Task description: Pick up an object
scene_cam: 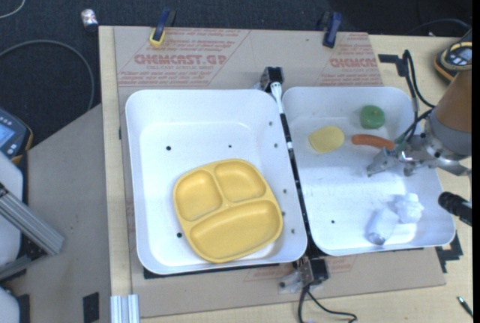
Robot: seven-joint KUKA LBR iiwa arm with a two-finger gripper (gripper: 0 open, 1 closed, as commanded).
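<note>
The right bin [337, 231] holds a green round piece [371, 117], a flat yellow piece [326, 139], a thin orange stick-shaped piece [372, 140] and a crumpled white object [394, 218]. My gripper [390, 166] reaches in from the right and sits low over the bin floor, just below the orange piece. Its fingers are spread open, with only bare bin floor between them. The white object lies a little in front of the gripper.
The left bin [150, 134] holds a yellow divided plate [227, 209]. A black divider rail [288, 157] runs between the two bins. Blue clamps [331, 29] hold the cardboard at the back. Cables and a yellow device [459, 58] lie at the far right.
</note>
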